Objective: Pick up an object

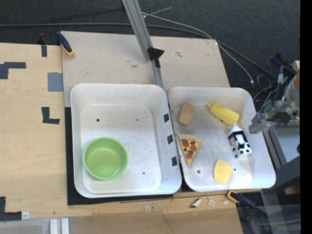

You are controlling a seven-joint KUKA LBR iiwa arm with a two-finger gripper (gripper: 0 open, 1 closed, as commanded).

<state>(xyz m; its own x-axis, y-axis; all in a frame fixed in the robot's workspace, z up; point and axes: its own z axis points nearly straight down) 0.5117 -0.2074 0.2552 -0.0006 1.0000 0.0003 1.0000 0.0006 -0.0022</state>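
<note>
Camera view: gripper (258,125) beside right bin (267,177) edge; near cow toy (239,143).

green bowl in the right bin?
No. The green bowl sits in the left bin, near its front left corner; the right bin holds the pizza slice and other small items.

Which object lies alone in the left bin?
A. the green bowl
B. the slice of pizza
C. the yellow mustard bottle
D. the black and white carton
A: the green bowl sits by itself in the front left part of the left bin, while the pizza slice, the mustard bottle and the carton all lie in the right bin.
</note>
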